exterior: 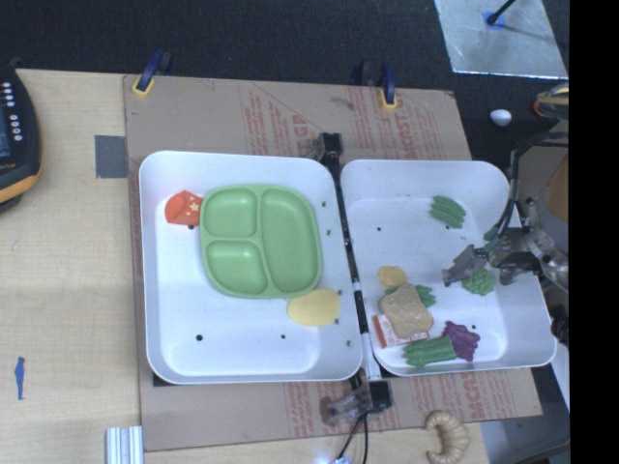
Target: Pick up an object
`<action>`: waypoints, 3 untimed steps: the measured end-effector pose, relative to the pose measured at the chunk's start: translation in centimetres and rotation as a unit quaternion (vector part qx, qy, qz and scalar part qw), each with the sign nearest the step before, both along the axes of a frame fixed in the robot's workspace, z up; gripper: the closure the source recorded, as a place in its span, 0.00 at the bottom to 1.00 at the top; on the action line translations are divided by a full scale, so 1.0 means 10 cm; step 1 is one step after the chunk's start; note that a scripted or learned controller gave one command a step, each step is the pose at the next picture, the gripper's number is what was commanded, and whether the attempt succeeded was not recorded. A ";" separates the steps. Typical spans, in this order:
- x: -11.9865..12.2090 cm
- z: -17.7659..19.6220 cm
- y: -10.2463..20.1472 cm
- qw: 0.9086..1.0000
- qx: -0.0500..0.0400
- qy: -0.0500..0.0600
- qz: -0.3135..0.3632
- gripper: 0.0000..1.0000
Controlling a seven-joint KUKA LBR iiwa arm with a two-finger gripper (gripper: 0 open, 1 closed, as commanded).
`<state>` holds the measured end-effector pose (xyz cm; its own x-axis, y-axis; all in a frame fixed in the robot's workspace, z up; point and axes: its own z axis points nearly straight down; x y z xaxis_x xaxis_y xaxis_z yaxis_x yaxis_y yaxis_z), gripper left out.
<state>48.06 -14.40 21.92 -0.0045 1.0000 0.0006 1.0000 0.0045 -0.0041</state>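
Right of the green plate [261, 240], which lies in the left bin [174, 336], the right bin [406, 177] holds the candidate objects for the pick. The gripper [474, 264] enters from the right and hangs low over the far-right part of that bin; whether the jaws are spread or pressed together cannot be told at this resolution, and nothing is visibly pinched between them. Directly under and touching the gripper tip in the view lies a small green broccoli [479, 282], the likeliest target. Judged by appearance, it is a light, stiff plastic toy with a knobbly crown: it should not deform or break, but its rounded lumps may slip from smooth jaws, so a hold across the narrow waist or stem looks safest. Farther from the plate than the gripper's reach point, toward the top, sits a green leafy piece [447, 210]. Nearer the plate lie a tan bread slice [405, 309], flat and hard to get under, and a small yellow piece [392, 277]. Below these sit a green pod [428, 352] and a purple piece [462, 339], well apart from the gripper. Beside the plate in the left bin rest a yellow lemon [313, 307] and a red piece [183, 208].
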 end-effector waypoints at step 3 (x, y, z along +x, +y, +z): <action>0.45 -1.13 -0.57 1.000 -0.003 -0.003 0.001 1.00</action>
